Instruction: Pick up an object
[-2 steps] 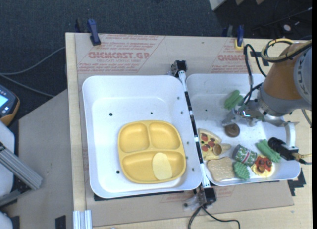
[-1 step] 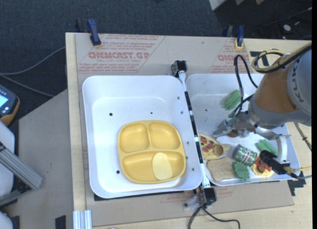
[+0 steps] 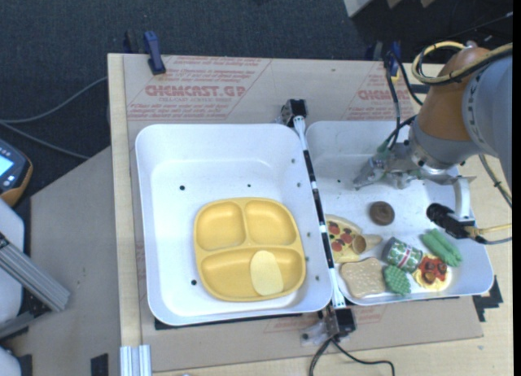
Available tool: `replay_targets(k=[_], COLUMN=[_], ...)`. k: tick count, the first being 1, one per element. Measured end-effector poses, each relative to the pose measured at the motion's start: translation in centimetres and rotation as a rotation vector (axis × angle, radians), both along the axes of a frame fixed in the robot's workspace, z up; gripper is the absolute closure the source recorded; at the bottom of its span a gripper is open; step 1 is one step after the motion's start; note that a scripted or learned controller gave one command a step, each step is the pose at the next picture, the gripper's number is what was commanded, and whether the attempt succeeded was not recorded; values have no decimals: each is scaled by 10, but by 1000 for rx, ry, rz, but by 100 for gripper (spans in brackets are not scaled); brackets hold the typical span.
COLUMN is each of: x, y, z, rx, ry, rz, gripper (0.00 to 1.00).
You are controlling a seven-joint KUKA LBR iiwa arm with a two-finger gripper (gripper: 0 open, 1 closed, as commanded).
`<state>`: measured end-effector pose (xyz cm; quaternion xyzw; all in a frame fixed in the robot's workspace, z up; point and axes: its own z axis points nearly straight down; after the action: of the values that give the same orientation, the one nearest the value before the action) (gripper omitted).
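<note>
My gripper (image 3: 376,172) hangs low over the back half of the right bin (image 3: 342,140), under the grey arm and its orange band (image 3: 456,89). A round brown toy cookie (image 3: 381,213) lies just in front of it, apart from it. Further forward lie a pizza slice (image 3: 346,237), a slice of toast (image 3: 364,277), a green can (image 3: 402,253), a leafy green piece (image 3: 398,282), green pods (image 3: 444,246) and a tomato-topped piece (image 3: 432,272). I see nothing held in the gripper.
The left bin (image 3: 163,163) holds a yellow divided plate (image 3: 220,228) with a pale oval piece (image 3: 265,272) in its front compartment. A black divider (image 3: 311,179) runs between the bins. Cables (image 3: 440,57) loop near the arm.
</note>
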<state>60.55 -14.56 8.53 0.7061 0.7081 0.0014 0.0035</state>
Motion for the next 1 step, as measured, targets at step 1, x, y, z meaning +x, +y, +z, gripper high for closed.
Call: replay_targets(k=[1], x=[-52], y=[6], z=[-1], rx=[5], ry=[13], rz=[-5], gripper=[0])
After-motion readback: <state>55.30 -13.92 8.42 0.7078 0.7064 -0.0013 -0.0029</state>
